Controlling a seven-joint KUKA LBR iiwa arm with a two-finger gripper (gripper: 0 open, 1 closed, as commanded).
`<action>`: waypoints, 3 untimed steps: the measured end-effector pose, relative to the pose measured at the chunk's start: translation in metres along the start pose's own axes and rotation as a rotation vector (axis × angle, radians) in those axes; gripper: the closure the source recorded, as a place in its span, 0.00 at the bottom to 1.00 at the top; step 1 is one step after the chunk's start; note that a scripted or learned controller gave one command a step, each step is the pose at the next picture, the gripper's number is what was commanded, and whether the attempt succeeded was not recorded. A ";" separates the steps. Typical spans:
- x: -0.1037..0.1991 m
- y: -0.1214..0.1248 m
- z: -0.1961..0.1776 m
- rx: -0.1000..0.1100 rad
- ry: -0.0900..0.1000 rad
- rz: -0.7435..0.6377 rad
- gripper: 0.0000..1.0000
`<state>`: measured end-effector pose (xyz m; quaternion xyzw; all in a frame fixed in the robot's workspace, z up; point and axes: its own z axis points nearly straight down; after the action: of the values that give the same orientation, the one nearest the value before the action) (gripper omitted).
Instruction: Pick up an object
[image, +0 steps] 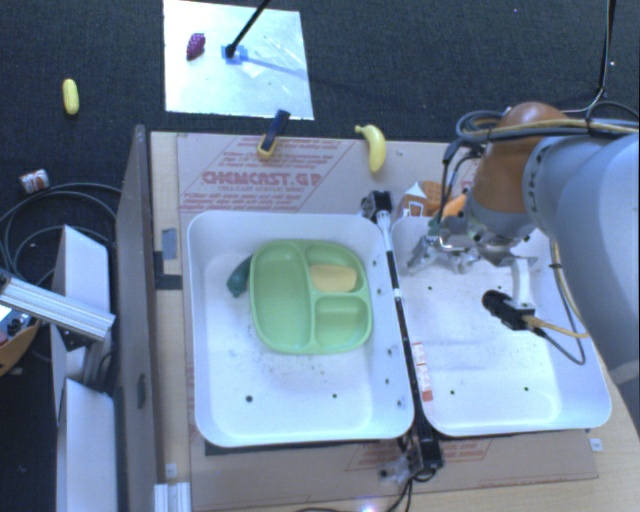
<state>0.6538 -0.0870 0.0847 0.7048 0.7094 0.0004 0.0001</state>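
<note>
Objects to pick sit mostly in the left bin (215, 400): a green divided plate (308, 297) lies flat near the bin's middle, w/ a yellow piece (333, 277) in its upper-right compartment. A dark green item (238, 277) pokes out from under the plate's left edge, touching it; can't tell what it is. All of these are well to the left of the claw (447, 252), across the divider where the two bins meet.

Claw is in the right bin (500, 400), at its upper-left corner, low over the bin floor. Metal fingers point left/down, but whether they're apart or closed can't be made out, & nothing is seen between them. Something orange and white (428, 203) sits just above the claw at the bin's far rim, partly hidden by the arm (560, 190); identity unclear.

Arm comes in from the right, grey w/ orange band (512, 150) above the wrist, covering the right bin's upper-right part. Black cable & connector (508, 309) hang below the wrist over the bin floor.

On the surface beyond the bins: a yellow banana (374, 146) near the far edge, just above the bins' junction, and a blue-and-yellow tool (272, 134) left of it.
</note>
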 end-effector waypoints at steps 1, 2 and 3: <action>-0.026 0.016 -0.001 -0.004 -0.001 0.006 0.00; 0.004 0.015 0.000 -0.002 0.000 0.000 0.00; 0.003 0.017 -0.012 -0.005 0.000 -0.001 1.00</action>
<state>0.6704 -0.0843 0.0963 0.7045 0.7097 0.0022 0.0021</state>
